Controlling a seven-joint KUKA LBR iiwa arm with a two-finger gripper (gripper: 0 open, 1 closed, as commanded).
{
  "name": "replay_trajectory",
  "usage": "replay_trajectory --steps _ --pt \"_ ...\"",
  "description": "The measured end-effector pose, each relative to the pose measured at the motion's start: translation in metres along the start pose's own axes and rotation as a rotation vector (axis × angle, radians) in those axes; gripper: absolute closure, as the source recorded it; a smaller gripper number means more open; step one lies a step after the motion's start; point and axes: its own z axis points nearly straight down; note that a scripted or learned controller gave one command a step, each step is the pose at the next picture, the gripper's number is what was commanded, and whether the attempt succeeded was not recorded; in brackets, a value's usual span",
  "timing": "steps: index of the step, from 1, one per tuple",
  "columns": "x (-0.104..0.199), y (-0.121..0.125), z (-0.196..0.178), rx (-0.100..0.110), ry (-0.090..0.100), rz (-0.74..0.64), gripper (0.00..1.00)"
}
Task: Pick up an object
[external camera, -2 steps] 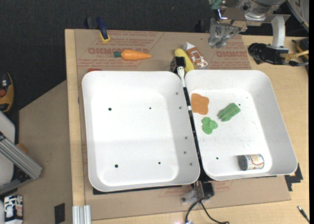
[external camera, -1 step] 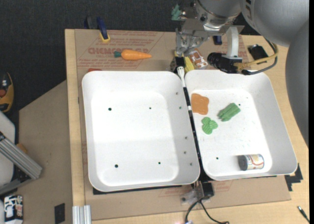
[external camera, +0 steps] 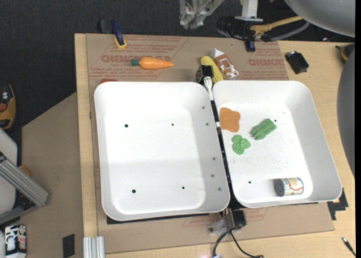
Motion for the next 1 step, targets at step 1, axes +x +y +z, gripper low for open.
replay_trajectory --steps 1 --pt "0.0719 -0.0024 0.1092 0.020 -0.003 0.002 1.00"
